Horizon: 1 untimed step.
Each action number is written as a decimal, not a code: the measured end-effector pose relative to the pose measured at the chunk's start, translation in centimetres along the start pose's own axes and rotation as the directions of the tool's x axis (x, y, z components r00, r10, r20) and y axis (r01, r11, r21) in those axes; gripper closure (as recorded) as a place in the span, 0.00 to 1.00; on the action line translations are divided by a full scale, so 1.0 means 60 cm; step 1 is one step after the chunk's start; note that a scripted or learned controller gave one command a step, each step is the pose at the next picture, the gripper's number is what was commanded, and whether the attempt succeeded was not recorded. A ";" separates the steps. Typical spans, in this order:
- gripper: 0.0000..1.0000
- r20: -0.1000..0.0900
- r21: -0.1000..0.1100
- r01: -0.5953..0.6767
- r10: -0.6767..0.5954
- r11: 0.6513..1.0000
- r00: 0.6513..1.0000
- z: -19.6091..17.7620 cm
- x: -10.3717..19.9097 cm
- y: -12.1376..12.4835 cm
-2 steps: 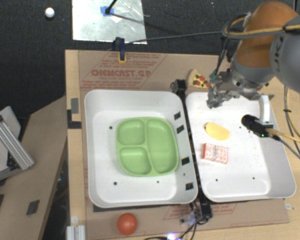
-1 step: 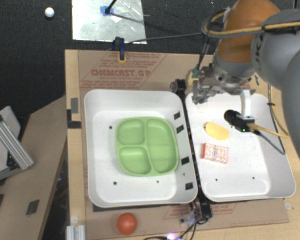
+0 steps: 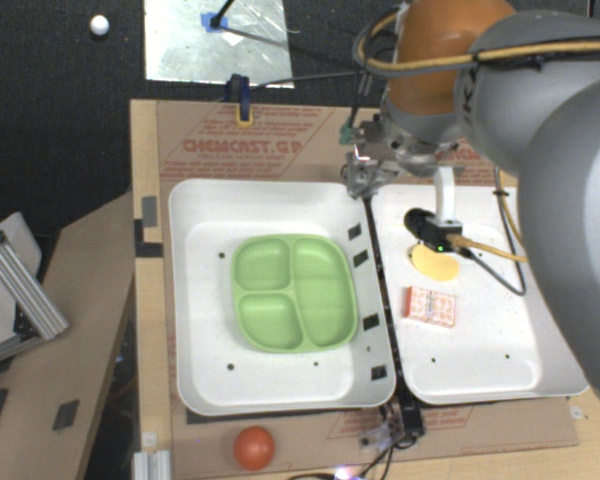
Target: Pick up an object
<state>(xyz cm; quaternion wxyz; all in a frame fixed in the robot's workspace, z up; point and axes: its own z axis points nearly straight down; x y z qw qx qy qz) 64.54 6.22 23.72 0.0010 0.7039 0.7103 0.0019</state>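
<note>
a: so, where are the jaws?
b: low over the far rims, where the left bin (image 3: 195,268) and the right bin (image 3: 500,368) meet, under the grey arm (image 3: 540,98). open or closed, i cannot tell.
a: and the things to pick?
b: a green divided plate (image 3: 293,293) lies flat in the middle of the left bin. in the right bin a yellow disc (image 3: 435,264) lies toward the far side, with a red-and-white packet (image 3: 431,306) just in front of it.
a: anything outside the bins?
b: an orange ball (image 3: 253,447) on the worktop (image 3: 310,133), just in front of the left bin.
</note>
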 end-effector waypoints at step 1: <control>1.00 0.001 0.002 -0.002 0.002 1.000 1.000 0.022 0.078 0.002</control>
